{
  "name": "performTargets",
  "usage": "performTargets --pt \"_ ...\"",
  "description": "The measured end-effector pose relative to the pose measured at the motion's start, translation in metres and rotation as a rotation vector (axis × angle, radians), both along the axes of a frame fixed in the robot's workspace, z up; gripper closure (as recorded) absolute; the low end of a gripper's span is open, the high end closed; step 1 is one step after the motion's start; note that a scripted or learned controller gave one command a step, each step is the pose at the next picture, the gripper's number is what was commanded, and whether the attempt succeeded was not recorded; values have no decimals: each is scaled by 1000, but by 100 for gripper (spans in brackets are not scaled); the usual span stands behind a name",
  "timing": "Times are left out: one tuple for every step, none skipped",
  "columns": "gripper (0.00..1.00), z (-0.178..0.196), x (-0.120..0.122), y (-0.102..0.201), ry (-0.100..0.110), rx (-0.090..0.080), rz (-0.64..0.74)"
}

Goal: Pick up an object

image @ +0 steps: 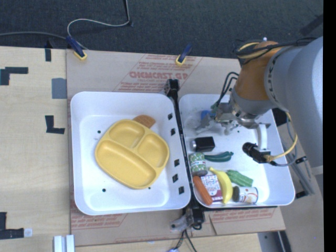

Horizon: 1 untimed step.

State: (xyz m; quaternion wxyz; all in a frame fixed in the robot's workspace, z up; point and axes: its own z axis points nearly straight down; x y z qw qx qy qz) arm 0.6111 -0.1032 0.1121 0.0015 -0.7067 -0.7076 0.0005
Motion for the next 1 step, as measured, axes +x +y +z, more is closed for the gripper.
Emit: performTargets --pt "0 -27 -9 6 -3 -2 -1"
